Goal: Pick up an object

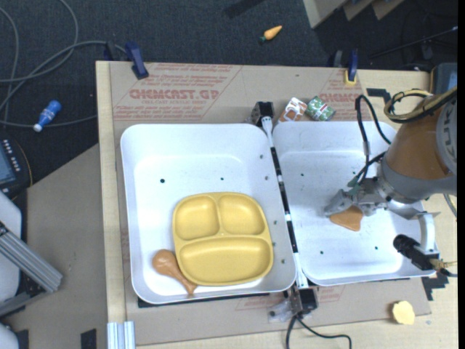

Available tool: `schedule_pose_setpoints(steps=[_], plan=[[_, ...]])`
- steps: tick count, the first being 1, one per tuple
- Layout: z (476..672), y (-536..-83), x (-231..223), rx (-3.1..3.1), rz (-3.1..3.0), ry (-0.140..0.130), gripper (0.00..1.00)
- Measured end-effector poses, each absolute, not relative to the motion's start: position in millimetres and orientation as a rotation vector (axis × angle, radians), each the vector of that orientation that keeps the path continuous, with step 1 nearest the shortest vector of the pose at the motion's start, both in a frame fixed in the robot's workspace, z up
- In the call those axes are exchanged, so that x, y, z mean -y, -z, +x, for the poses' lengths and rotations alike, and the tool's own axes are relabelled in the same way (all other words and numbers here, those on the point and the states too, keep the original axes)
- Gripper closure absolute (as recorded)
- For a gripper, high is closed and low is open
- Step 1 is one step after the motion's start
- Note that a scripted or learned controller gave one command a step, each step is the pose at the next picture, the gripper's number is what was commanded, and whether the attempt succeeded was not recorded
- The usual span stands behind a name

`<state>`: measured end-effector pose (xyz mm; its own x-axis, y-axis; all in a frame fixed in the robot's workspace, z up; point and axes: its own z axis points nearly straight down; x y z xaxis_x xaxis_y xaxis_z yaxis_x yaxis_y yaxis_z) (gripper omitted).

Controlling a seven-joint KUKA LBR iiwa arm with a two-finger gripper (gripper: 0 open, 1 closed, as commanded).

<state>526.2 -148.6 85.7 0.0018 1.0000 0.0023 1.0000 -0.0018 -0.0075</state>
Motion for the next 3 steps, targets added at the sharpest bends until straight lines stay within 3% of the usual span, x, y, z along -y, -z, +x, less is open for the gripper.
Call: schedule_pose_setpoints(steps=[1,2,3], plan=[[528.8,-100,149,2.222,-2.223,0.001,1.0],[528.5,-99,149,2.221,-2.222,0.0,0.0],[535.4,-147,162,2.226,-2.227,0.004,0.0]])
